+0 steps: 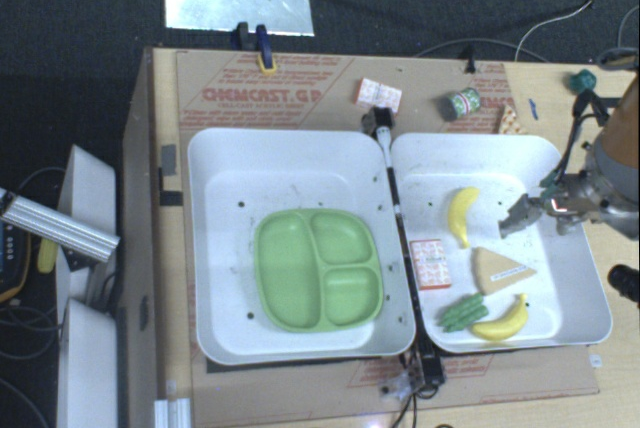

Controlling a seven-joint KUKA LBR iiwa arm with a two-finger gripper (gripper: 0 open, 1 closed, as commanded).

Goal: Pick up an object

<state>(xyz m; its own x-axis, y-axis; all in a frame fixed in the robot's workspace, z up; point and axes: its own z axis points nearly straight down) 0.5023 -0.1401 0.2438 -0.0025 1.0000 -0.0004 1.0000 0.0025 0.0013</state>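
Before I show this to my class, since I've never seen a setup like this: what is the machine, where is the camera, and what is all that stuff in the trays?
This is one picture from a camera fixed above a workbench, looking down at a slant. The machine is a grey robot arm reaching in from the right. Its job is to pick up an object. Its hand hangs over the right bin; I cannot tell whether it is open or shut, and nothing shows in it.

Two shallow white bins sit side by side. The left bin holds a green divided plate. The right bin holds toy food: a banana near the middle, a cheese wedge, a second banana near the front, a green vegetable touching it, and a small red-and-white card.
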